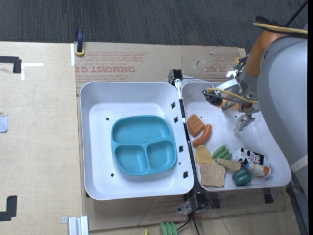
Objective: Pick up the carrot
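Camera view: the grey arm with its orange band (281, 102) fills the 3 o'clock side, its wrist hanging over the far half of the right shallow white bin (274, 146). The two-finger gripper (243, 120) points down there, and I cannot tell whether it is open or closed, or whether it has hold of anything. The orange tapered carrot (226, 103) lies near the bin's 12 o'clock wall, partly hidden under a yellow cable, just at 10 o'clock of the gripper; whether they touch is unclear

The pale wooden bench (39, 146) carries a brown cardboard sheet with red print (127, 65) under both bins, with dark grey carpet (146, 9) beyond at 12 o'clock. The left white bin (93, 131) holds a light blue three-compartment plastic tray (144, 146)

At 7 o'clock of the gripper, well apart from the carrot, lie a ridged orange-brown block (195, 125) and an orange-red sausage (202, 135). At the bin's 6 o'clock end cluster a tan bread slice (212, 175), a pale yellow round piece (204, 154), green pods (222, 152), a black-and-white carton (251, 156) and a dark green lump (241, 177)
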`<state>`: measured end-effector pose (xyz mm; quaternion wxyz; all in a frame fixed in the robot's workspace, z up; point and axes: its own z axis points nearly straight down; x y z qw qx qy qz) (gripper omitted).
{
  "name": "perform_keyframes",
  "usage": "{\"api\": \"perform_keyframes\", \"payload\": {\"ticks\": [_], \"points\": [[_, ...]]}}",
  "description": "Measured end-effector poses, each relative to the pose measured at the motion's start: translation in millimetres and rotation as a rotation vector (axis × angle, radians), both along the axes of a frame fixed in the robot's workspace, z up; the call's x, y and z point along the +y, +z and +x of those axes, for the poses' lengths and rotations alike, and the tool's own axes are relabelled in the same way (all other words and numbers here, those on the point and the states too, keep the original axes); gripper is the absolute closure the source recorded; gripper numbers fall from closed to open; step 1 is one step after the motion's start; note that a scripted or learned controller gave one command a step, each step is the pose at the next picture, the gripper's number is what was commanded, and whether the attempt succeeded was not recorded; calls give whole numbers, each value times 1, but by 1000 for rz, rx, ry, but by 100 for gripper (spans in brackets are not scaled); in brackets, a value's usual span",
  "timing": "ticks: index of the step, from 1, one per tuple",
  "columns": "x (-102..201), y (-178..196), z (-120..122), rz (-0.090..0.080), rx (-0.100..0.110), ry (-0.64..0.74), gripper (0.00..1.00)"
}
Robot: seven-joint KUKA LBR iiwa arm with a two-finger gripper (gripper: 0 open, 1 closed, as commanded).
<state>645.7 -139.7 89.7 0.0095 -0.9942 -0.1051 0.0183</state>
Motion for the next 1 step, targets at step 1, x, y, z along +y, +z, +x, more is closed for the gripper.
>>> {"api": "perform_keyframes", "payload": {"ticks": [1], "points": [[0,10,3,-11,-18,7,100]]}}
